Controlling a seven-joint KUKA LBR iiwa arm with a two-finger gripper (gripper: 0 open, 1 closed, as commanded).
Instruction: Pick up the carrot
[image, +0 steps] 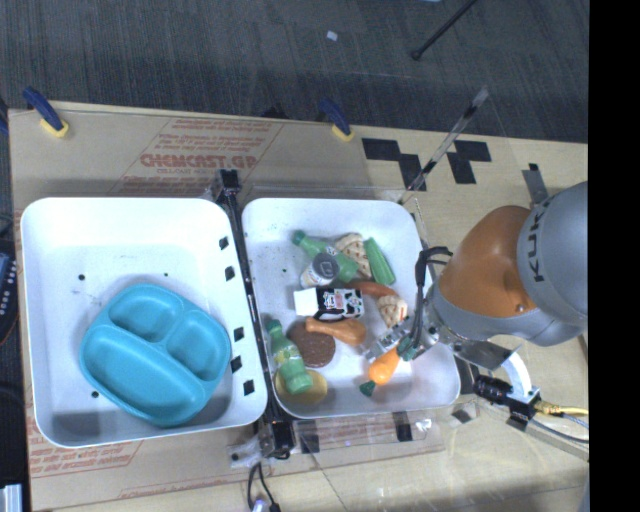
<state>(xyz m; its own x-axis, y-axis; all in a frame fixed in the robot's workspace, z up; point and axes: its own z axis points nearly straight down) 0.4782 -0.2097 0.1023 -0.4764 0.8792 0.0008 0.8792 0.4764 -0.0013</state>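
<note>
The carrot lies in the lower right part of the right bin, tilted, with its green top pointing toward the upper right and its orange body toward the lower left. The tool sits just above and touching or nearly touching the carrot's green end, low over the bin floor. Whether the tool is released or clenched cannot be told here, since the grey wrist and the clutter hide its tips. The arm, grey with an orange band, enters from the right of the frame and bends down over the bin's right wall.

To the left of the carrot lie a brown round cookie, a green bottle in the lower left corner of the same bin, and a small black-and-white carton near the middle. A dark green bottle and a green pickle-shaped piece rest toward the top of the bin.

The left bin holds a blue divided tray, lying in its lower half. Both bins stand side by side on the tan surface.
</note>
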